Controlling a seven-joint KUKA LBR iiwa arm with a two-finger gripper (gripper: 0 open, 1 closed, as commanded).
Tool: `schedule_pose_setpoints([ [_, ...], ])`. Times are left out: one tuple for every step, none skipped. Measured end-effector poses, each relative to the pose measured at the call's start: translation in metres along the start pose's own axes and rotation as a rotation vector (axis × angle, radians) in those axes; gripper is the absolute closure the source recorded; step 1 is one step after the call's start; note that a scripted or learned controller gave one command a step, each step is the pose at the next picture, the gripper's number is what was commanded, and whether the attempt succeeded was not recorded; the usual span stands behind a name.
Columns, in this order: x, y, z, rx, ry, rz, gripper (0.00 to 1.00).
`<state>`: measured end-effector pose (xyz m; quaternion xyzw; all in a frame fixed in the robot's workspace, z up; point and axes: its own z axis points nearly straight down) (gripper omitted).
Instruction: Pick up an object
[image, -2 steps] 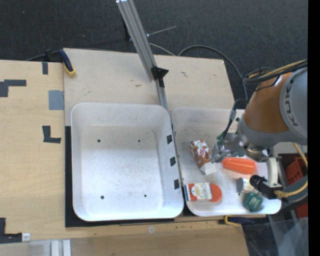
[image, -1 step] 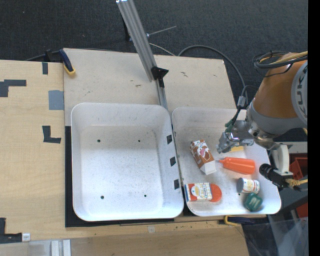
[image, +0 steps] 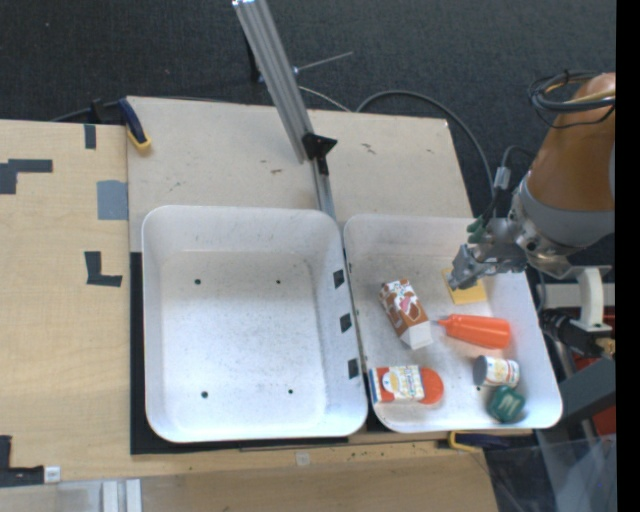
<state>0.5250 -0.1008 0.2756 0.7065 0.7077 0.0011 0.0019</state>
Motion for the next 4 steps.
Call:
schedule_pose_setpoints([
  [0.042,0.0,0.01,0.006,0.002,-0.003,1.0],
  [0.097,-0.008,0.028,0.008,0.003,-0.005,1.0],
  [0.146,-0.004,0.027,0.006,0.003,-0.006,1.0],
  [0.188,-0.004,0.039,0.008,0.001,-0.004,1.0],
])
